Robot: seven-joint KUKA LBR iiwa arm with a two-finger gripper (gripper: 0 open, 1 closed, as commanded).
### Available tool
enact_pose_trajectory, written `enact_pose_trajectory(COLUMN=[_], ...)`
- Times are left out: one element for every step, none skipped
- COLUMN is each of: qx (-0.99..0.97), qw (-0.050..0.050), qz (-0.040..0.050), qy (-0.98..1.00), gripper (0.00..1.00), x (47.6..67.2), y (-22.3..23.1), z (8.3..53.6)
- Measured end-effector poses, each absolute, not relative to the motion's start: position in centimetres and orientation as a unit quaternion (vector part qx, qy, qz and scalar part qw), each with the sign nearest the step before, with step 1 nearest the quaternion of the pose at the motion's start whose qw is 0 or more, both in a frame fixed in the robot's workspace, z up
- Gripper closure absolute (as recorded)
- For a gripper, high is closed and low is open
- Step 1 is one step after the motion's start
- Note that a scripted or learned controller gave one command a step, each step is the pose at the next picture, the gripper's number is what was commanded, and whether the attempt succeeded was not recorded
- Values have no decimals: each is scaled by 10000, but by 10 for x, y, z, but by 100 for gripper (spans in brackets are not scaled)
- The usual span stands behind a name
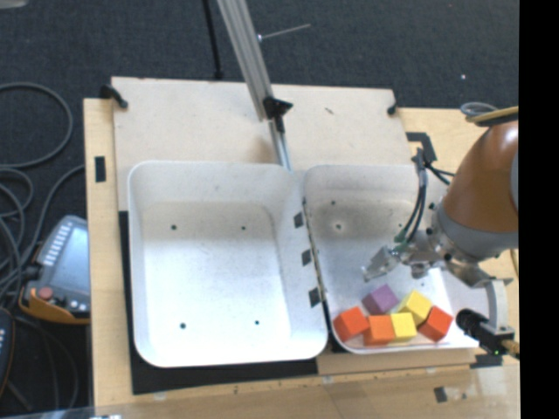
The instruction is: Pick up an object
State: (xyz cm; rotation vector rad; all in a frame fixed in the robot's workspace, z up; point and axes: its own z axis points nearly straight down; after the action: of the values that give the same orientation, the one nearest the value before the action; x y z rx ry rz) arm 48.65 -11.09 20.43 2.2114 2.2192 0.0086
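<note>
A: Camera view: tool (382,266) sits over the right bin (349,190), just above the purple block (381,299). Fingers' state can't be told from here.
B: Blocks?
A: Clustered at the right bin's near edge: purple block, two yellow blocks (410,316), three orange blocks (379,328). All lying in the bin. Left bin (218,177) sits beside it on the table (218,103).

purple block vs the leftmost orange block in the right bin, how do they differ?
The purple foam block is purple; the leftmost orange foam block is orange. The purple one sits farther back in the right white bin, just below the gripper; the orange one lies at the bin's near-left corner. Both are small cubes of similar size, resting loose in the cluster.
</note>
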Motion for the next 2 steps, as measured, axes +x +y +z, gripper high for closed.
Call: enact_pose_trajectory(qx=[7077,7089], qw=[29,36], qz=[7,18], qy=[7065,7053], gripper=[0,100], x=[485,486], y=[-115,-115], z=[97,108])
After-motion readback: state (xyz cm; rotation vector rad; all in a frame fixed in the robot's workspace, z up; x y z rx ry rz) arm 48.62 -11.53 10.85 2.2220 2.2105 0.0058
